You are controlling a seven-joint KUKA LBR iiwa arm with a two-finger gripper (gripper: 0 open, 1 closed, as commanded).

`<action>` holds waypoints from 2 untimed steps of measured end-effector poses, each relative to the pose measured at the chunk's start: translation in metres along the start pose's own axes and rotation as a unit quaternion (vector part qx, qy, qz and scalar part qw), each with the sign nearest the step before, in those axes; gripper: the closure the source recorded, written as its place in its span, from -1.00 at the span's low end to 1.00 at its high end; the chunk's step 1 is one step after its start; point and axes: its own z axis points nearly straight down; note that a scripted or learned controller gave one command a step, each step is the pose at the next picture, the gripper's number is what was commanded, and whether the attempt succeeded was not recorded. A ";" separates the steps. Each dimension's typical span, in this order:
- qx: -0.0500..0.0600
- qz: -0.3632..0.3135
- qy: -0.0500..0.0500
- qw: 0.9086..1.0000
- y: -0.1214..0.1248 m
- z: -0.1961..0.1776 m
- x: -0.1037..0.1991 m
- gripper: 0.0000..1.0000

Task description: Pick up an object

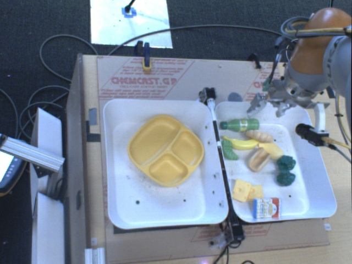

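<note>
Tool (270, 104) above right bin's (322, 199) far edge; finger state unclear, wrist cropped.

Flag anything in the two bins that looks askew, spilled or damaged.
Nothing looks spilled or damaged. The yellow divided plate sits turned at an angle to the left bin; the toy foods lie loosely scattered in the right bin.

I see a yellow divided tray (165, 149) in the left white bin (124, 208); right, a green bottle (240, 125), yellow banana (242, 143), dark-green broccoli (285, 170), possibly cheese (247, 191).
</note>
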 end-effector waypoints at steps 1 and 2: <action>0.001 0.001 0.000 1.000 -0.035 0.048 0.010 -1.00; 0.001 0.001 0.000 1.000 -0.086 0.107 -0.009 -1.00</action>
